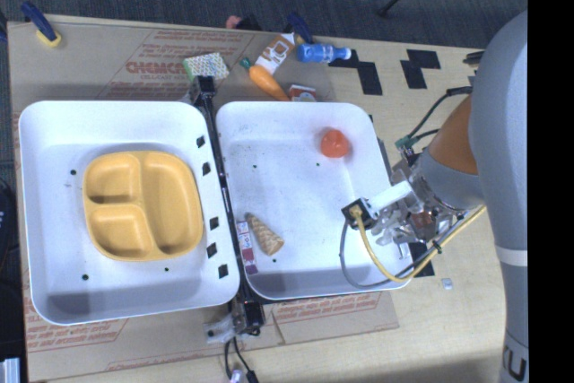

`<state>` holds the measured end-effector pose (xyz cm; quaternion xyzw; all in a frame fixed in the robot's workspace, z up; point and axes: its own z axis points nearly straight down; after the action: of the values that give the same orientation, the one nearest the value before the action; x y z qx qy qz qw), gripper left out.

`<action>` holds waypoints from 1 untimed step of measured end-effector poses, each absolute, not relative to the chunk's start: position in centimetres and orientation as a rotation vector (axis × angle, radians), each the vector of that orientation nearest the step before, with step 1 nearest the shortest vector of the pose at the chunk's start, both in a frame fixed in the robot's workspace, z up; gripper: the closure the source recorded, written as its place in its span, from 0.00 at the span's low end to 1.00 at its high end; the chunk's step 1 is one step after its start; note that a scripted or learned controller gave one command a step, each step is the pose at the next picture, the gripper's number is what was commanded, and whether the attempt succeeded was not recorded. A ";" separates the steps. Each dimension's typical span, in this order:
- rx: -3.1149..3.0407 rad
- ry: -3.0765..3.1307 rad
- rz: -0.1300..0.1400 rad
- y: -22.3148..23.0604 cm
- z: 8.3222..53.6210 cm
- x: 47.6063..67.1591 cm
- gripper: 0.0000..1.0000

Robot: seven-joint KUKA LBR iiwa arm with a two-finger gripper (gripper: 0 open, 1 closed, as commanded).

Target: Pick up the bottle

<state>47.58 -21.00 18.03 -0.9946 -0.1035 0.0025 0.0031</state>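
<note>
Nothing is picked yet: the blue bottle (321, 53) lies on the counter's far edge beyond the right bin (296, 269), well apart from the gripper (395, 229) by that bin's right rim, whose state I cannot tell.

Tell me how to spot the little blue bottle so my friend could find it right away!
Start at the right-hand shallow white bin and look past its far edge, onto the brown cardboard bench top. A row of small things lies there; the small blue plastic bottle is the one farthest right, lying on its side. It is the only blue thing in that row, next to an orange carrot-shaped toy.
</note>
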 end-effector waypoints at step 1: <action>-3.120 -0.329 0.004 -21.1 19.6 47.6 1.00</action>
<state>47.62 -21.08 19.59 -0.9945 -0.1048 0.0013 0.0023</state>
